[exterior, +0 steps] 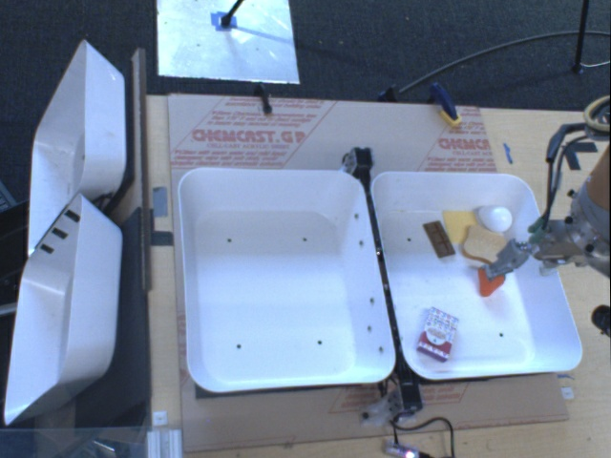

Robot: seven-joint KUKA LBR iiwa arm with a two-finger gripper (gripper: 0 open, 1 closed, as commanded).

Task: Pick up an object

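Two white bins on the bench: left bin [277, 284] has nothing for me, right bin [535, 351] holds all the stuff, so that's where I'm working. My arm [592, 222] comes in over the right rim, gripper [511, 258] low over the upper-middle of the right bin, tip just beside the orange piece [490, 283] and the tan slab [483, 244]. Step: approach/descent for a grasp, nothing lifted yet as far as I can judge. Can't tell finger state from this angle, too small + blurred, and can't see anything between them. Next move, my call: settle on one target, prob the orange piece since it's nearest the tip, centre over it, go down w/o shoving the tan slab, then close and lift. Risk: cluster is tight, neighbours nearly touching, easy to nudge instead of grab. Count, big to small: 2 bins; 1 red-white pack [437, 334] alone near the front; 1 yellow block [458, 223]; 1 tan slab; 1 white ball [495, 218]; 1 brown bar [438, 239]; 1 orange piece. 6 objs total.
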